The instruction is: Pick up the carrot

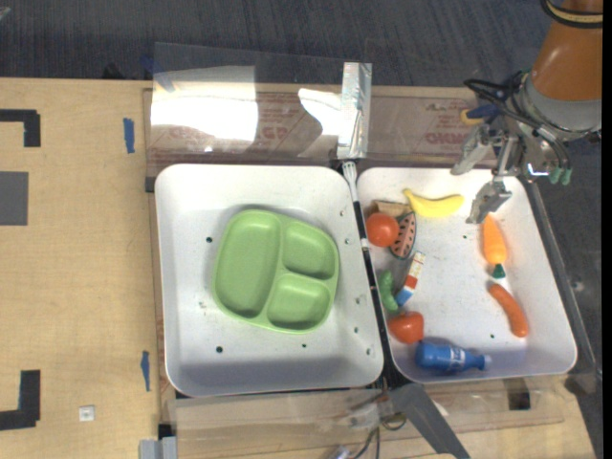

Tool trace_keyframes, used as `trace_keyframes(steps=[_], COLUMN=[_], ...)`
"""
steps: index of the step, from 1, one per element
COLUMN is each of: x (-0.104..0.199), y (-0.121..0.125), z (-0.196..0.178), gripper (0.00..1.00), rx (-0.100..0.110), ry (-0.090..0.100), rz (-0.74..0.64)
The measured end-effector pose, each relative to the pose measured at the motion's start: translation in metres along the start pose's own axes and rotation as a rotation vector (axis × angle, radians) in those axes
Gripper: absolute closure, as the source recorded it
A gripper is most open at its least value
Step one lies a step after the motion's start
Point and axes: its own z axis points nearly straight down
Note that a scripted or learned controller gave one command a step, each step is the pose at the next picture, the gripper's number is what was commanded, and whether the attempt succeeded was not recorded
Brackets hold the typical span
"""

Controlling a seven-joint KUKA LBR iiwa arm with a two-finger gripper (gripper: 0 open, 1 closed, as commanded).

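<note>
Gripper [486, 182] is hanging over the right bin's [555, 352] back right part, fingers [494, 197] spread apart, nothing between them. Arm [571, 41] is reaching in from the upper right.

Carrot [493, 241] is lying in the right bin near the right wall, just in front of the nearer finger, green end pointing to the front. No contact with the gripper that can be made out.

Banana [434, 202] is sitting to the left of the gripper. A sausage [509, 309] is lying in front of the carrot. Blue bottle [448, 356] is lying at the front edge, tomato [406, 326] beside it, more toy food piled along the left wall.

Green tray [275, 268] is sitting in the left bin [182, 342].
</note>
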Motion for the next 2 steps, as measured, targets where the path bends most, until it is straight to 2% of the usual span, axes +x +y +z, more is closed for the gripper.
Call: trace_keyframes(steps=[1, 2], x=[0.006, 0.027], y=[-0.042, -0.076], z=[0.075, 0.133], gripper=[0.0, 0.0], rx=[-0.002, 0.001], ry=[0.011, -0.004], rz=[0.019, 0.029])
